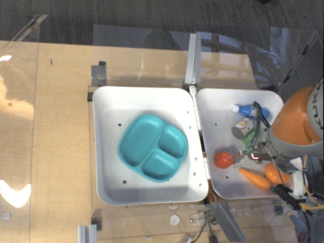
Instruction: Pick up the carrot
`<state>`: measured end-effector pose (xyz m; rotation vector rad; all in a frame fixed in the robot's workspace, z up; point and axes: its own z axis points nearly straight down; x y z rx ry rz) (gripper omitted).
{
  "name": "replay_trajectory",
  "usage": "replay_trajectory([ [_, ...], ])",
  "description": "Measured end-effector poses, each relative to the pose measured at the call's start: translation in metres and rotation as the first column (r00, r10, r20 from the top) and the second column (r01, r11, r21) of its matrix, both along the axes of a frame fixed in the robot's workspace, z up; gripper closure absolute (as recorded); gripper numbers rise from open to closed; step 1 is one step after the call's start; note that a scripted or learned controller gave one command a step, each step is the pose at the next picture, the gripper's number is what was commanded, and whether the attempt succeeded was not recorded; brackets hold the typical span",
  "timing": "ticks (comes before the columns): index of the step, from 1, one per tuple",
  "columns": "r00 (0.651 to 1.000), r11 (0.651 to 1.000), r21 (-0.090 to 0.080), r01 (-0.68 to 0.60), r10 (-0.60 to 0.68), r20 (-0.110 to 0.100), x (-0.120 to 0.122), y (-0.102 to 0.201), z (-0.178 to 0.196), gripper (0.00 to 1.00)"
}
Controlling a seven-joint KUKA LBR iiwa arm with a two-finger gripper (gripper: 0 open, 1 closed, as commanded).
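The carrot [255, 179] is orange and tapered. It lies on the floor of the right bin [223, 186] near the front wall, with its tip pointing left. My gripper [251, 155] hangs just above and behind the carrot, between it and a grey can [242, 128]. The grey arm with its orange band [297, 123] covers the bin's right side. A second orange object [275, 173] sits right beside the carrot's thick end, partly under the arm.
A red tomato [224, 159] lies left of the gripper. A blue bottle [249, 109] and something green [249, 138] sit at the back of the right bin. The left bin [104, 151] holds a teal divided plate [153, 147].
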<state>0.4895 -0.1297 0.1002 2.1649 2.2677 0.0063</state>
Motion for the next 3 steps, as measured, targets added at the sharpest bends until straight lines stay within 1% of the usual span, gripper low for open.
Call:
replay_trajectory([
  [1,1.0,1.0,0.0,0.029,-0.029,0.001,0.0,-0.021,0.025,0.0],
  [2,0.999,0.999,-0.002,-0.035,0.035,0.008,0.002,-0.005,-0.009,0.0],
  [3,0.996,0.996,0.001,0.088,-0.088,0.003,0.001,-0.014,-0.007,0.0],
])
